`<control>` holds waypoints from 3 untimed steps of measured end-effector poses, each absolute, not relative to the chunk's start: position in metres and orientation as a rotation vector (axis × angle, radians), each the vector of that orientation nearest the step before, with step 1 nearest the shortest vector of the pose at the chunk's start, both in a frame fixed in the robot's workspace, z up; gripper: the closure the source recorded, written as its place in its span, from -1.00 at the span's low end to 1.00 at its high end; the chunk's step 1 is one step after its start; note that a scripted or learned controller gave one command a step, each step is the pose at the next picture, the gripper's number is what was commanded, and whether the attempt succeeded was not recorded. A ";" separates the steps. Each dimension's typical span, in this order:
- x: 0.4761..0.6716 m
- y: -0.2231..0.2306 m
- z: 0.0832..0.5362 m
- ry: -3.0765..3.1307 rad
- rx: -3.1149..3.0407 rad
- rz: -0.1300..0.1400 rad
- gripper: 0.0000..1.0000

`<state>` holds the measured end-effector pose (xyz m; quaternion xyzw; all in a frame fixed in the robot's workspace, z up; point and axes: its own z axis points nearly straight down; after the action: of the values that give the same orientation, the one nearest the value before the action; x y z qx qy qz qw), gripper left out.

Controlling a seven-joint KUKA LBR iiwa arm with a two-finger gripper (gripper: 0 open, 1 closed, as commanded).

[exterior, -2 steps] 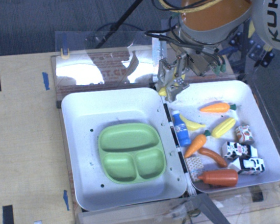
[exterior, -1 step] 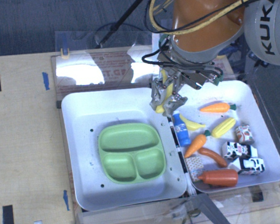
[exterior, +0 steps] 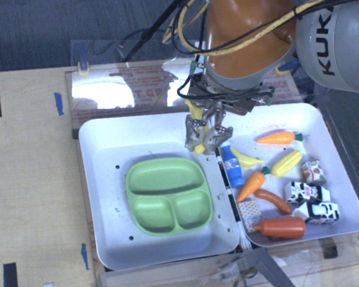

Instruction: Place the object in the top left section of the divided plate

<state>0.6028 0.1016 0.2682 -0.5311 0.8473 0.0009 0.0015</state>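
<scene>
Arm: the grey KUKA arm with the orange band (exterior: 243,20) reaches in from the right and hangs over the ridge where the bins meet, seemingly mid-carry toward the left.
Left bin: the shallow white bin (exterior: 101,179) bears the plate, kept apart from the toys.
Plate: the green divided plastic plate (exterior: 168,194) sits mid-bin; its wide top section lies bare, so nothing is placed yet.
Right bin: the other white bin (exterior: 332,156) holds the loose toys, among them an orange plastic carrot (exterior: 275,139) and a blue bottle (exterior: 232,166).
Gripper: the metal two-finger gripper (exterior: 205,138) is closed narrowly on the object.
Object: a small yellow toy piece (exterior: 199,146) is pinched between the fingers, up and right of the plate.
</scene>
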 end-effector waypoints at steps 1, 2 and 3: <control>0.611 0.137 0.240 2.215 -2.220 0.002 1.00; 0.626 0.158 0.285 2.101 -2.325 0.000 1.00; 0.614 0.201 0.260 1.865 -2.524 0.005 1.00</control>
<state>0.6135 0.2014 0.2598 -0.8042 0.5943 0.0015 0.0016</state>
